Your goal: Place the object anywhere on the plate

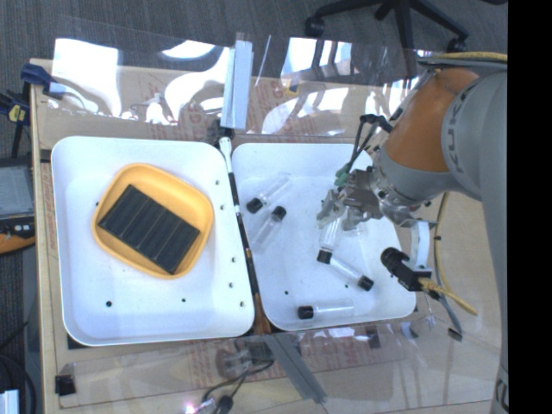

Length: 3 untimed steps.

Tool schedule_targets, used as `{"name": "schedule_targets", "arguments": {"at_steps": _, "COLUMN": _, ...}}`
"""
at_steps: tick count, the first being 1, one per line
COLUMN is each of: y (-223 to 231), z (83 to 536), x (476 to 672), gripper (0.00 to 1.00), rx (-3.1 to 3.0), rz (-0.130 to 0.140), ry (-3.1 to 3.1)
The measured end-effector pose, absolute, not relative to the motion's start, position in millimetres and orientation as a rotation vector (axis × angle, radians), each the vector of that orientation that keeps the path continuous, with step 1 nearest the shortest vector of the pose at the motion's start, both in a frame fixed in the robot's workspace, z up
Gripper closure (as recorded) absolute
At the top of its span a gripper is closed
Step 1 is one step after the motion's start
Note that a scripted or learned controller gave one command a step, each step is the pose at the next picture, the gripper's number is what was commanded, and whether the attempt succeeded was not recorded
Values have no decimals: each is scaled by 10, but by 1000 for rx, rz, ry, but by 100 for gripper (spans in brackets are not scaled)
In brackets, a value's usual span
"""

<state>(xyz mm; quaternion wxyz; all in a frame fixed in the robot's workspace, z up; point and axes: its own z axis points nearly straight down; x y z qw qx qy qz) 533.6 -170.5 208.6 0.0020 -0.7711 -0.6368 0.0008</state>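
Note:
Several clear vials with black caps lie in the right bin (297, 158). One vial (266, 197) is near the bin's left side, with a second vial (274, 217) just beside it. A third vial (327, 245) lies right under my gripper (339, 212), which hangs low over the bin's middle. Two more vials (352, 274) (323, 310) rest toward the front edge. The yellow plate (197, 203) sits in the left bin (78, 300) and carries a black ridged pad (148, 227). Whether anything is in the gripper cannot be made out.
A raised divider (240, 231) separates the two bins. Clear upright panels (237, 84) stand behind them. The arm's orange band (427, 128) and cables (431, 283) hang over the right bin's right side.

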Motion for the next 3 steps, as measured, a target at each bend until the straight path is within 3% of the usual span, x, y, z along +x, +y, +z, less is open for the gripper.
{"name": "schedule_targets", "arguments": {"at_steps": 1, "y": -1224, "z": 1962, "x": 5134, "gripper": 100, "rx": -2359, "rz": 7, "ry": -2066}}
{"name": "schedule_targets", "arguments": {"at_steps": 2, "y": -732, "z": 1906, "x": 5681, "gripper": 100, "rx": -2163, "rz": 4, "ry": -2274}}
{"name": "schedule_targets", "arguments": {"at_steps": 3, "y": 174, "z": 1912, "x": 5875, "gripper": 100, "rx": -1988, "rz": 3, "ry": -2430}}
